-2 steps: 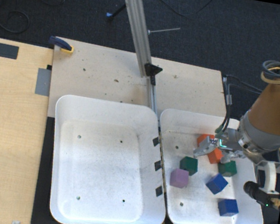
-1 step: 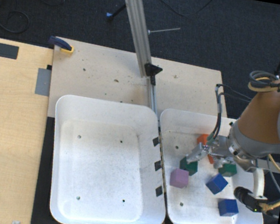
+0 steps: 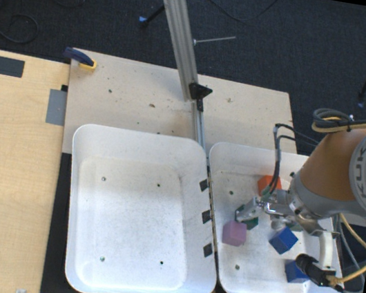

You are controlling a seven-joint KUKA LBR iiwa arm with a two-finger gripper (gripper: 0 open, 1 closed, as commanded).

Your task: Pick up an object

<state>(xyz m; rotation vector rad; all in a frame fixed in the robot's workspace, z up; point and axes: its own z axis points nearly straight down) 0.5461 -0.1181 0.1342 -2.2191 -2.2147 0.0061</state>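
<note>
Purple cube [image 3: 235, 233]: right bin [image 3: 235, 169], left side, just near of gripper [image 3: 249, 216]
Gripper: fingers apart, gripping nothing
Neighbours: dark green piece [image 3: 251, 224] touching fingertips; orange block [image 3: 268, 184] far; blue cubes [image 3: 283, 240] right

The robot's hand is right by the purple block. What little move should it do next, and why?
Probably a small move down and toward the purple foam cube. The hand sits just above and to the right of it in the right white plastic bin, with a dark green piece at its tip. Whether anything is gripped can't be told. The blue cube and orange object lie farther off.
</note>
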